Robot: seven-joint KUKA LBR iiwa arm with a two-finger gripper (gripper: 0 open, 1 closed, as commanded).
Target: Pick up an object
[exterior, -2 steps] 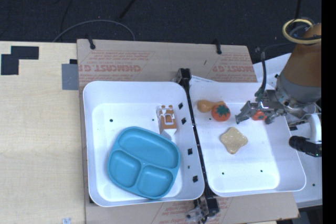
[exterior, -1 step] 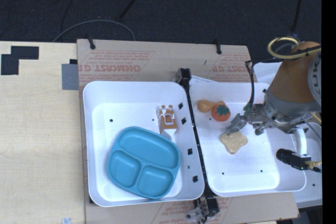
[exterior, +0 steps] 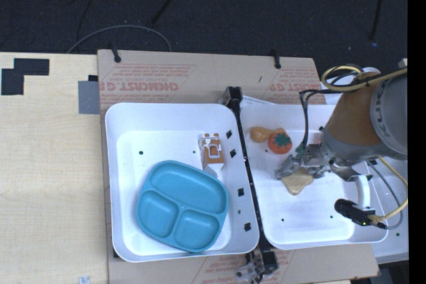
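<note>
My gripper is low in the right bin, near its middle, with the grey arm and its orange band reaching in from the right. A pale tan lump lies on the bin floor directly under and slightly in front of the gripper, touching or nearly touching it. A red tomato-like toy with a green top sits just up and to the left of the gripper. Beside that toy lies a small orange-tan piece.
The left bin holds a blue divided plate and a small orange-and-white block near the divider. A black clip strip runs between the two bins. Cardboard lies under both bins.
</note>
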